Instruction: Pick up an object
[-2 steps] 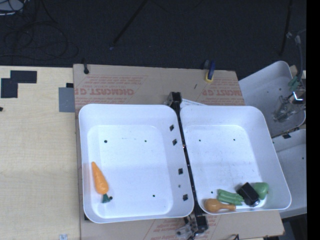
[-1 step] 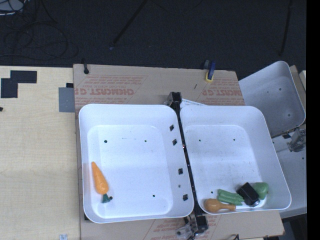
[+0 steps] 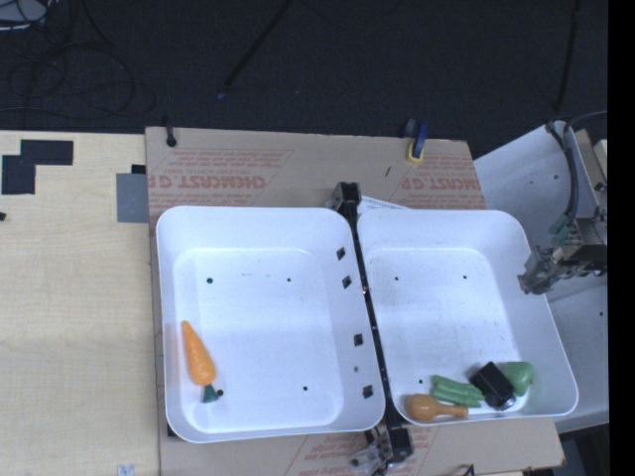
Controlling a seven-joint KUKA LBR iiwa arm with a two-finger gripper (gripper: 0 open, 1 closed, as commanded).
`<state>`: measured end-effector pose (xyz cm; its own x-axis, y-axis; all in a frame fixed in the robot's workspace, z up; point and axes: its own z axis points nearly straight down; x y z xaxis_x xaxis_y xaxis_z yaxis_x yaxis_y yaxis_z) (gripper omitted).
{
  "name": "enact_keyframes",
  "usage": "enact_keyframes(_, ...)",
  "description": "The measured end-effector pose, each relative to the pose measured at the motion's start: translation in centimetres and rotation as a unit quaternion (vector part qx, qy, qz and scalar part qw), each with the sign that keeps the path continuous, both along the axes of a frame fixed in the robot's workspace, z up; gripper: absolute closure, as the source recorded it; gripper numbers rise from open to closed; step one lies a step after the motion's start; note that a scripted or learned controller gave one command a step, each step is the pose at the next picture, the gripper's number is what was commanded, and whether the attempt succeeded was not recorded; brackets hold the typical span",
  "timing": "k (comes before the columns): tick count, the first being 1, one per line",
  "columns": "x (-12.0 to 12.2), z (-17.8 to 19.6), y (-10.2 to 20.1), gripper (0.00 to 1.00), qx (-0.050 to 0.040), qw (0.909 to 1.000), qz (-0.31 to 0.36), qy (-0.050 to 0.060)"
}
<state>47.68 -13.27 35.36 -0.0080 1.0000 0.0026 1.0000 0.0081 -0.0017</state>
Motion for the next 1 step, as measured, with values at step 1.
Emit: enact_keyframes(1,-0.21,-5.07,-4.76,1.00,-0.0011,1.0000,-0.006,0.003)
